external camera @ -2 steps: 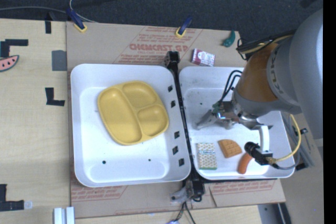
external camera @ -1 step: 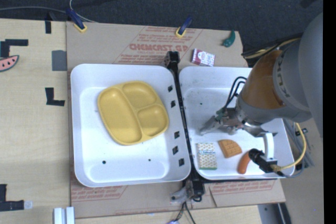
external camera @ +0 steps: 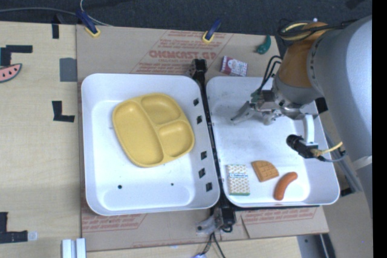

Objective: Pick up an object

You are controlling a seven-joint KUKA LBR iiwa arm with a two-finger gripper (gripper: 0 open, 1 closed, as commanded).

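right white bin: two-finger metal gripper, fingers spread apart and holding nothing, sits well up-bin from orange-red sausage-shaped toy lying diagonally near the front rim.

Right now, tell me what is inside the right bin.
The right bin holds a small packet, a waffle piece and a sausage. The arm hangs over its far corner, covering the floor there.

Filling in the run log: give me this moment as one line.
end effector: over right bin, nothing held | sausage, waffle piece, small box: right bin | yellow divided plate: left bin
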